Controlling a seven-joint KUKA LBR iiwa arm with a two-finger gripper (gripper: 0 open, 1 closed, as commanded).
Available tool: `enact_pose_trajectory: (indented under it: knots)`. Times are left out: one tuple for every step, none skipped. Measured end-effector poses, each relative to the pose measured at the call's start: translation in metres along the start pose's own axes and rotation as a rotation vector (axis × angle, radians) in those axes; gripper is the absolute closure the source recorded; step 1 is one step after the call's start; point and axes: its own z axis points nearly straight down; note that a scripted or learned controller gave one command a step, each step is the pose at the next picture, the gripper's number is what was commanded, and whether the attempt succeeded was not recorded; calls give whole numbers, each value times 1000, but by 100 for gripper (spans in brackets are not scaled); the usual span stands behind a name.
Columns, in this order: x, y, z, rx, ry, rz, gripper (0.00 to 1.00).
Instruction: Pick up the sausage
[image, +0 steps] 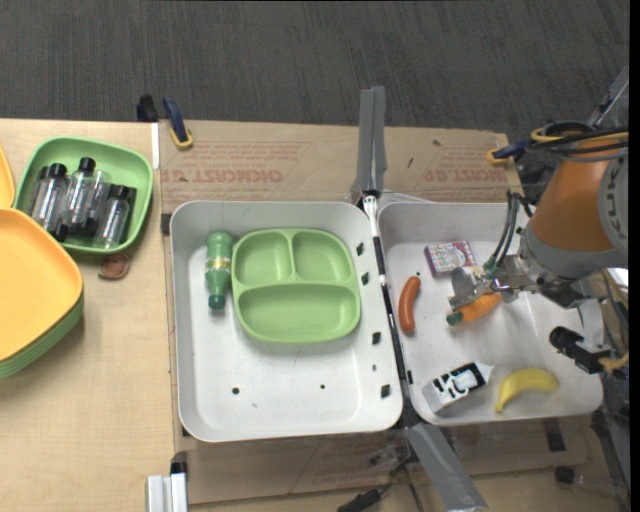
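Note:
The sausage (408, 303), a short red-orange link, lies upright along the left side of the right bin (560, 405), close to the divider wall. My gripper (468, 292) hangs in the middle of that bin, about a sausage-length to the right of the sausage. It sits directly over an orange carrot (478, 308), whose green tip pokes out to the lower left. Nothing of the sausage is under the gripper.
The right bin also holds a purple packet (447, 257) at the back, a banana (526, 386) and a black-and-white pouch (458, 382) at the front. In the left bin (280, 400) lie a green divided plate (296, 283) and a green bottle (217, 268).

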Motion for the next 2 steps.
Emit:
enact_pose_trajectory:
  knots:
    - [0,-2,-6,6,2,4,100]
    - [8,30,-108,6,1,7,100]
